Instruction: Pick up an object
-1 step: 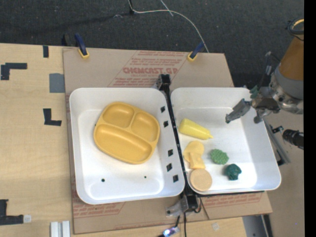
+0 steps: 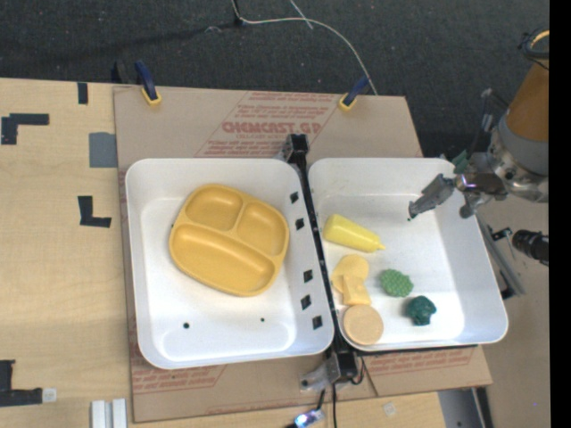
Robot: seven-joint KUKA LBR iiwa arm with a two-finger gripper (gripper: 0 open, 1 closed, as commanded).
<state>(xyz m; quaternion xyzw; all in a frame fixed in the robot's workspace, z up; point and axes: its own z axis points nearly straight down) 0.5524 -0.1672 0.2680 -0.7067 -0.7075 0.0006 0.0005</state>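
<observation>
Lying nearest the camera in the right bin point(image 2: 464, 324) are a tan round disc point(image 2: 363, 325), a dark green lump point(image 2: 420, 309) and a lighter green lump point(image 2: 396, 283), both too small to identify, with a pale yellow piece point(image 2: 351, 278) and a yellow cone point(image 2: 351, 233) behind them. The left bin point(image 2: 147, 266) holds a yellow divided plate point(image 2: 228, 238). Farther back, the gripper point(image 2: 442, 199) hangs over the right bin's far corner, fingers spread wide around nothing, its arm point(image 2: 531, 114) cut off at the frame's edge.

Open end effector point(image 2: 446, 199) hovers over right bin's point(image 2: 393, 175) far right corner; yellow divided plate point(image 2: 229, 238) fills left bin point(image 2: 147, 239).
</observation>
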